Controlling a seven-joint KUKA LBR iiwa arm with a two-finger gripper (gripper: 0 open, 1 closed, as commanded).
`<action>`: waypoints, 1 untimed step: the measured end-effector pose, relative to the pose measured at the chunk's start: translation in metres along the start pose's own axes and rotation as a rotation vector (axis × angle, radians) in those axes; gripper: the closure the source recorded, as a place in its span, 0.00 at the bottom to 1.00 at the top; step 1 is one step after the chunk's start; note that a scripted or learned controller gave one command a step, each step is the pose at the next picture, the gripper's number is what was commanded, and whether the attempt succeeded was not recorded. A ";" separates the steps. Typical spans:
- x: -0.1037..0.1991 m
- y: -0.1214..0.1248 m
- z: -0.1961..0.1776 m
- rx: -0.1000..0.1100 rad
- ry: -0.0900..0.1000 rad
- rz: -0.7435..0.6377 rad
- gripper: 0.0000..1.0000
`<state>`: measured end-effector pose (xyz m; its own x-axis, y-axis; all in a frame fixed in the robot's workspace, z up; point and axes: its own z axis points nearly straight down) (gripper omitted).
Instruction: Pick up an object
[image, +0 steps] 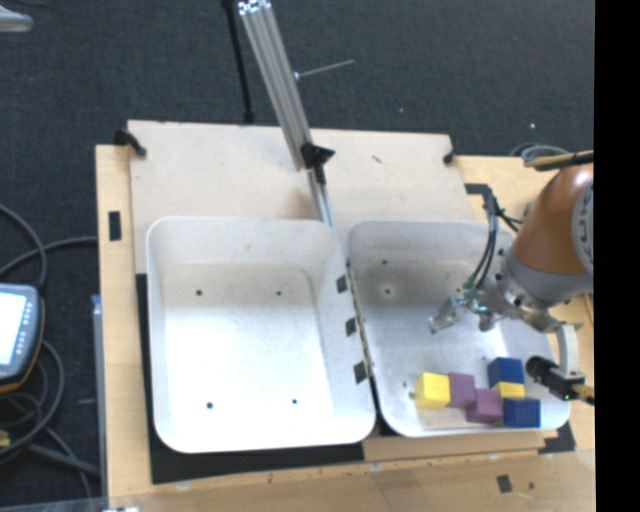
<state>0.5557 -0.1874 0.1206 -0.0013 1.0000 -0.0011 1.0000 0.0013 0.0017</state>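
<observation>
Several small blocks lie huddled in the right bin's (400, 262) near corner: a yellow cube (433, 389), two purple blocks (462, 388) (487, 405), and two blue blocks (505, 370) (521, 412) with a small yellow piece (511, 390) between them. My gripper (458, 313) hangs over the middle of the right bin, a little behind and above the blocks, below the orange wrist band (555, 225). Nothing shows in its grasp.
The left bin (152, 300) stands beside the right one, sharing a middle wall (352, 320). A slanted aluminium pole (283, 90) rises behind the bins. A handheld screen (15, 330) and cables lie on the floor to the left.
</observation>
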 end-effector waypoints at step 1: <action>0.013 0.076 0.024 -0.004 -0.001 -0.004 0.00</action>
